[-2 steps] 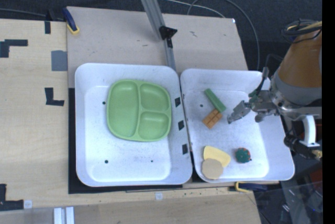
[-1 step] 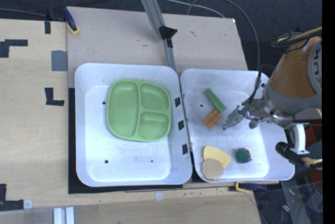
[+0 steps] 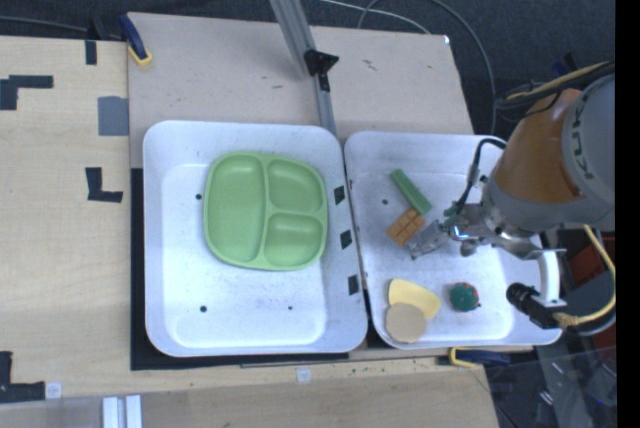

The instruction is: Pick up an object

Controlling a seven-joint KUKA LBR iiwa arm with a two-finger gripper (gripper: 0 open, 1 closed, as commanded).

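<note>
Honestly, my worry is a glancing miss: my pincer [image 3: 432, 241] hangs low in the right bin [image 3: 375, 161], tips just beside the orange block [image 3: 405, 227], and a push could skid it away or catch the green stick [image 3: 410, 191] beyond. Whether it is open I cannot tell; nothing visibly sits in it.

Single fixed camera above pale wooden bench [image 3: 60, 246], looking down at slant. Mid-distance framing: both shallow white plastic bins [image 3: 170, 316] fully in frame, side by side. Grey arm with orange band [image 3: 545, 166] enters from right edge.
</note>
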